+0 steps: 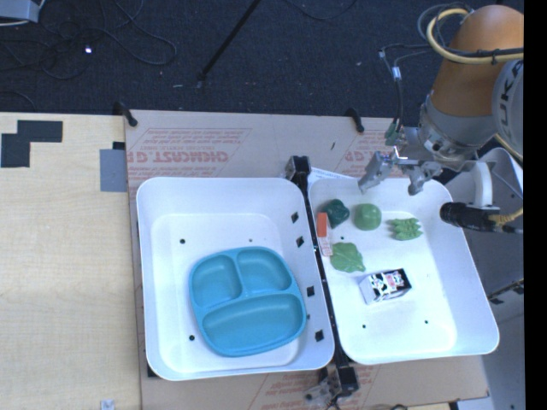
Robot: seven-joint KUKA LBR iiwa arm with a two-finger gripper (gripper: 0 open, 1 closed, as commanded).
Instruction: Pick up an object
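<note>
The right bin (461,314) holds several small things. A dark green lump (335,212), a round green piece (367,217) and a pale green spiky piece (404,228) lie in a row near its back. A leafy green piece (346,257) sits in front of them, with a black-and-white box (386,284) nearer the middle. A small orange piece (322,225) rests against the left wall. My gripper (397,176) hangs over the bin's back edge, above the round green piece, open with nothing between its fingers.
The left bin (162,229) holds a blue divided plate (248,301). A black divider (312,254) runs between the two bins. Cardboard lies under both bins, and a wooden bench surface (60,272) extends to the left.
</note>
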